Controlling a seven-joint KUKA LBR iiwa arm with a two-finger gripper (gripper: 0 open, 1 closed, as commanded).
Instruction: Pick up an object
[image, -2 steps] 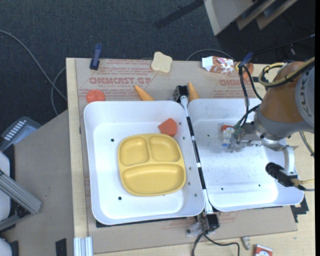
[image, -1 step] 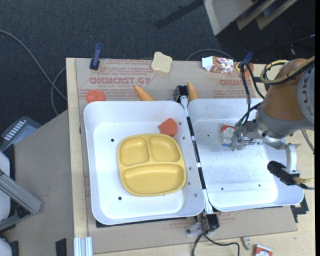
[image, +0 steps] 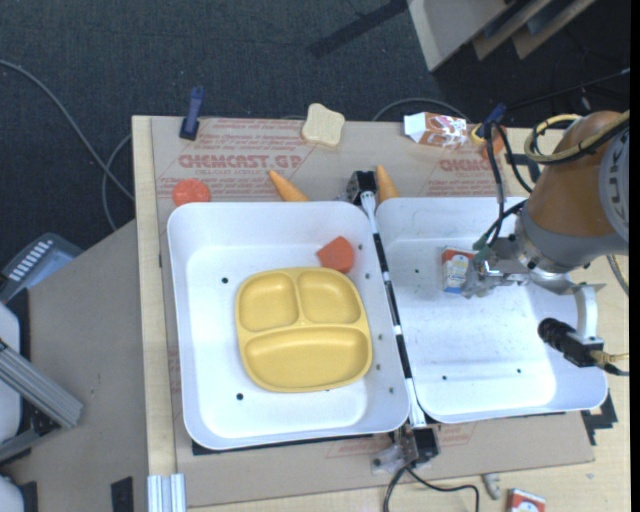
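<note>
The arm (image: 575, 200) comes in from the right and reaches down into the right bin (image: 480, 370). It looks like it is at the grabbing step of the job. The claw (image: 484, 274) is low, near the bin floor, and its tips point to the left. A small carton (image: 456, 272), white with some red and blue on it, sits just beside the claw tips, maybe touching them. I cannot tell if the claw is apart or together, and I cannot see that it has the carton.

Next, I think, the claw needs to get around the carton, squeeze it, and lift straight up.

In the left bin (image: 200, 330) there is a yellow plate (image: 300, 330) with three parts. An orange block (image: 337, 253) lies just behind that plate.
</note>
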